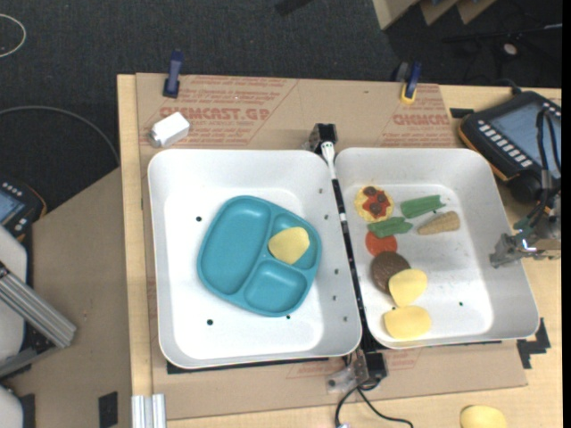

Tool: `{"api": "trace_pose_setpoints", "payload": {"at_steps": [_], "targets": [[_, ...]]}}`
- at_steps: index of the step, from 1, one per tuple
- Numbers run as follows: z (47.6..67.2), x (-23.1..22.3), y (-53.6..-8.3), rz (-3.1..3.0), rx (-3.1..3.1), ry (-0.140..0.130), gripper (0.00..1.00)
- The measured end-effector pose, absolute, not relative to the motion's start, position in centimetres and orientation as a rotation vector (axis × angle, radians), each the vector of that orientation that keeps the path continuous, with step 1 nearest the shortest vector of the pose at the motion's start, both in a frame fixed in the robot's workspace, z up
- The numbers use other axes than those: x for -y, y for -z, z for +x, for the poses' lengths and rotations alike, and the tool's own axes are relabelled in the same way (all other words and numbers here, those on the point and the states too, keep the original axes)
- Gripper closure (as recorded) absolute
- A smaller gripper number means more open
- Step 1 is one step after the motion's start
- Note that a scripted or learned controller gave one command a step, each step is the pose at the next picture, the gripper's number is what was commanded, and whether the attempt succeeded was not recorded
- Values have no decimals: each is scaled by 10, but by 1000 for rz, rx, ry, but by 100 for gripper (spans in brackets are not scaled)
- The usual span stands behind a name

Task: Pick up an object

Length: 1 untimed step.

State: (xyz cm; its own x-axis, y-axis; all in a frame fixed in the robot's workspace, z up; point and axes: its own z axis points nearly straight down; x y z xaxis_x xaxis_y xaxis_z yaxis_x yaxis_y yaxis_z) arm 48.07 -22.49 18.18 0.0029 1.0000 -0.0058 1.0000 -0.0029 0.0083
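One gripper [510, 250] sits at the right bin's [473, 172] right rim — whether it is open or closed, I cannot tell. Left of it lie toy foods: a tan piece [438, 224], green pieces [421, 206], two yellow pieces [408, 285]. Farther left, a teal tray [234, 257] holds another yellow piece [289, 244].

- Two bins sit side by side on the bench: left bin [178, 239], right bin [473, 239].
- In the left bin lies a divided tray [234, 255], with one chip-shaped piece [289, 244] in its right compartment.
- In the right bin, a cluster lies toward its left side: a pizza piece [374, 202] farthest back, a bean pod [421, 206] to its right, and two rounded pieces [408, 303] nearest the front.
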Motion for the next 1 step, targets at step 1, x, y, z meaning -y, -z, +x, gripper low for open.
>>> {"api": "trace_pose_setpoints", "payload": {"at_steps": [1], "targets": [[481, 225, -192, 2216, -2210, -3, 100]]}}
